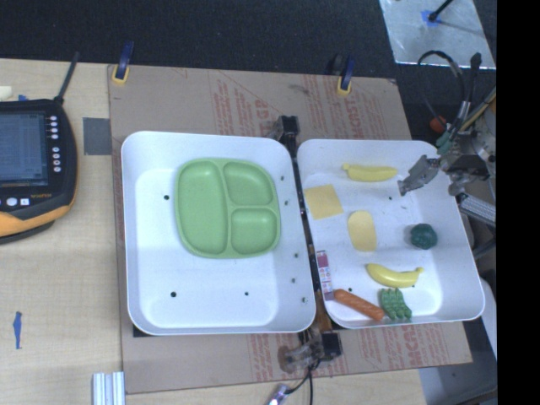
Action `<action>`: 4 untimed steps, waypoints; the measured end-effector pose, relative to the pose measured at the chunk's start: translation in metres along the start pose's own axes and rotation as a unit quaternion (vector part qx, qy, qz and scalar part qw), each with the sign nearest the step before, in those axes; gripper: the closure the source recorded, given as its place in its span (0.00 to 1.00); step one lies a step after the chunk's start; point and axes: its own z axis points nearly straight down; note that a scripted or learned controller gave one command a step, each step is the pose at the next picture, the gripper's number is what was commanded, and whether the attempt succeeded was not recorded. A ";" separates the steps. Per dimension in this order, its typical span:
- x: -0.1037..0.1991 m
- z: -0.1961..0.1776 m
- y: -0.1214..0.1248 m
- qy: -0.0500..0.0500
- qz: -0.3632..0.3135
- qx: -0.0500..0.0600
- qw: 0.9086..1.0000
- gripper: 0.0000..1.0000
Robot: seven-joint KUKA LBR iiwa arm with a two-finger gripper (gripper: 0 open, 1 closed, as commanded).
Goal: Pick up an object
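While I hang over the right bin (472, 306) at its far right edge, my gripper (415, 178) has its fingers apart around nothing — one grey finger (419, 174) juts toward the near banana (369, 173). Below lie two cheese slices (323, 201), a green ball (423, 236), a second banana (394, 274), a carrot (358, 305) and broccoli (394, 305). The left bin (143, 302) holds a green divided plate (227, 207). Both bins sit on cardboard (211, 91) on a pale wood bench (59, 310) — a pendant (29, 167) rests at left.
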 end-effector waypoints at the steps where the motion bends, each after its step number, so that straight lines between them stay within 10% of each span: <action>1: 0.014 0.098 0.053 0.000 -0.001 0.002 1.000 0.00; 4: 0.017 0.175 0.026 -0.001 0.001 -0.001 1.000 0.00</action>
